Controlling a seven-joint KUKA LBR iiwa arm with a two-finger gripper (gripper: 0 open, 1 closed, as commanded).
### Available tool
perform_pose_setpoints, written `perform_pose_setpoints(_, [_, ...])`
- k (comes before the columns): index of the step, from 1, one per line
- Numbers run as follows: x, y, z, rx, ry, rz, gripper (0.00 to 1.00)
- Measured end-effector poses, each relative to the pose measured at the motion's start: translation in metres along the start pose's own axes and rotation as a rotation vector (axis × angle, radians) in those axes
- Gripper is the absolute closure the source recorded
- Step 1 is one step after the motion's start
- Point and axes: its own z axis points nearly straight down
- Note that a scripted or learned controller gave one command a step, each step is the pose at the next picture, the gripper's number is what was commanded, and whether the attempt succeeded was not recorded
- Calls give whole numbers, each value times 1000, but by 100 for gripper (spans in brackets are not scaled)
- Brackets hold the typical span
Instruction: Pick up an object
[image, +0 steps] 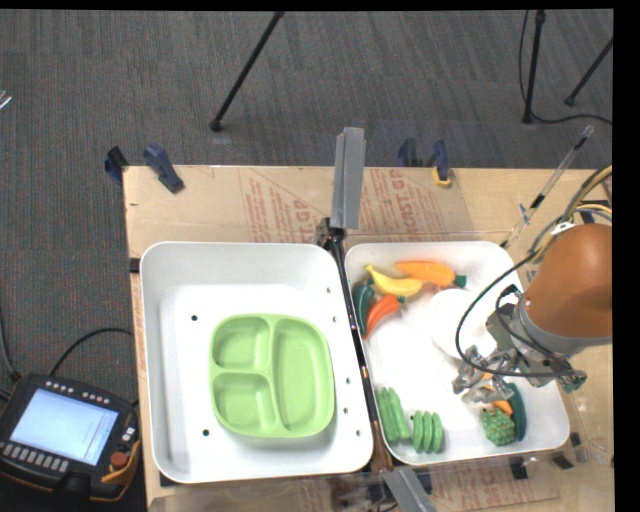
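2 white bins sit side by side on the bench. The left bin (160, 300) holds 1 thing, a light green divided plate (271, 376) with 3 compartments, lying flat in the centre with bare white floor around all 4 of its sides, widest along the upper and left walls.

The right bin (470, 250) holds the toy food. Along its upper left part lie 1 yellow banana (392, 283), 1 orange carrot (428, 271) just to the banana's right, and 1 orange-red pepper (381, 311) below the banana, with a dark green piece (362, 299) pressed against the bin's left wall. Near the lower left wall lie 2 green pea pods: a long one (392, 414) and a shorter one (428, 430) just beside it. In the lower right corner sits 1 green knobbly piece (497, 426) with an orange bit (517, 407) touching its upper right.

The arm enters from the right of the frame, its orange band over the bin's right wall. The gripper (484, 388) hangs low in the lower right of that bin, just above the green knobbly piece; whether its jaws are open or closed, or grip anything, I cannot tell. The widest open floor in this bin is the middle, between the pepper and the pea pods.
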Motion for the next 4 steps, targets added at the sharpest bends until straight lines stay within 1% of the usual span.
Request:
perform_pose_setpoints(1, [-1, -23, 10, 3, 1, 422, 100])
perform_pose_setpoints(2, [15, 29, 10, 0, 3, 111, 100])
perform_pose_setpoints(3, [13, 14, 10, 2, 2, -91, 100])
perform_pose_setpoints(4, [-13, -19, 9, 2, 0, 40, 100])
